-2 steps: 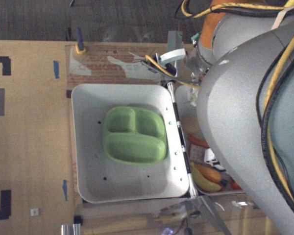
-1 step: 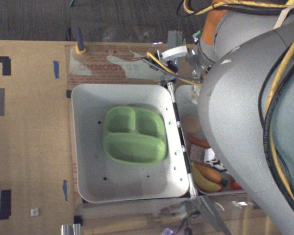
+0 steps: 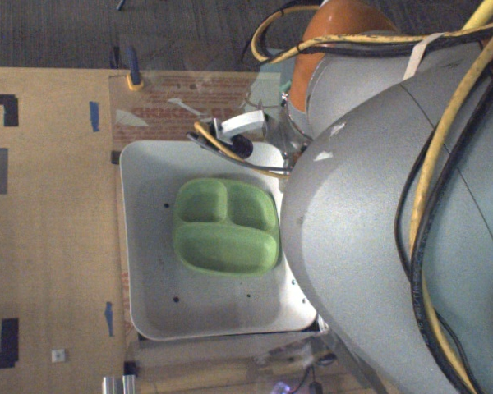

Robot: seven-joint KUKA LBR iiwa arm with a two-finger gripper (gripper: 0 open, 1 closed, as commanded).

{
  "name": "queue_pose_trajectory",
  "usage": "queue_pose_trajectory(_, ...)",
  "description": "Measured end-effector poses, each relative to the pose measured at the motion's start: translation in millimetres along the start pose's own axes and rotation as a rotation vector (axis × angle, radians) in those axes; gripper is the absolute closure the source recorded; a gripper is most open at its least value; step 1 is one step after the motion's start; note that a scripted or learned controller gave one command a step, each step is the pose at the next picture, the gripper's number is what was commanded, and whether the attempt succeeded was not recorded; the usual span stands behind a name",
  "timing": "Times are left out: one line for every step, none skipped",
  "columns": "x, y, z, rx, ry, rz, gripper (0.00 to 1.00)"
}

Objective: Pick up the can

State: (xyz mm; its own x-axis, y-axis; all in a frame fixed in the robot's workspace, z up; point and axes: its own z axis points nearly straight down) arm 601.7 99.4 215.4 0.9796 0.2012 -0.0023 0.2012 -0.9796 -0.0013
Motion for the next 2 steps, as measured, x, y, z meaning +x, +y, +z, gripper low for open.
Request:
queue_pose_trajectory(-0.8, -9.4, -21.0, -0.001, 0.002, 0.003, 1.0)
queue_pose_trajectory(-0.3, -8.7, -30.4, -0.001, 0.002, 0.006, 1.0)
